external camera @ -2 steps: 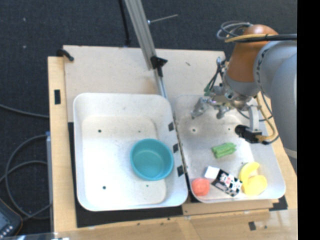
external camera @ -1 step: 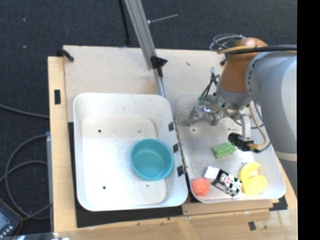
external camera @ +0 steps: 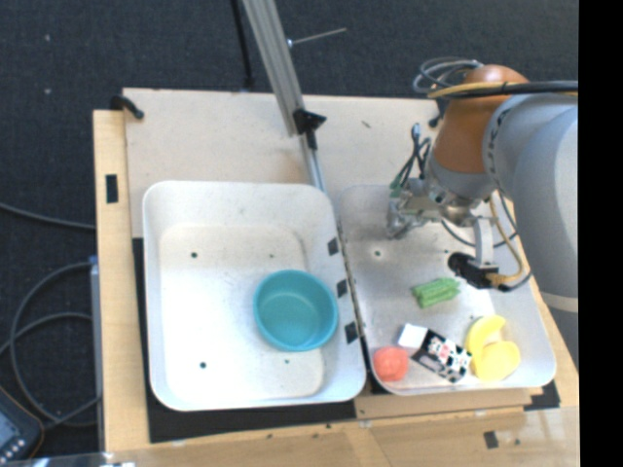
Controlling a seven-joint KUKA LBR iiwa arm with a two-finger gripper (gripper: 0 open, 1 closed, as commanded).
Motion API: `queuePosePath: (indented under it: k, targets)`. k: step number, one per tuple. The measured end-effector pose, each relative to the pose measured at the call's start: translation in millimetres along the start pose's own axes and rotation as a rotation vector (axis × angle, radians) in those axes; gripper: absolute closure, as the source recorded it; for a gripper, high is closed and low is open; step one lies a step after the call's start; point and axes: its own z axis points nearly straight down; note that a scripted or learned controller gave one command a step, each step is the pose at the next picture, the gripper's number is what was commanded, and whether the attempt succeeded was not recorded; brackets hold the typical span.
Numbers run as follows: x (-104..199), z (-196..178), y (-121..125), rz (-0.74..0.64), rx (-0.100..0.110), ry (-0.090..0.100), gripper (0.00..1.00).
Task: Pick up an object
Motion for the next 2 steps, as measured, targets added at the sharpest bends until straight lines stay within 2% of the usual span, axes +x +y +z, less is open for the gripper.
queuePosePath:
  k: [1,2]
  targets:
    - [-5,-65,1,-0.002,-0.004,0.0,1.0]
    - [-6,-107,3,-0.006,-0.002,0.001,1.0]
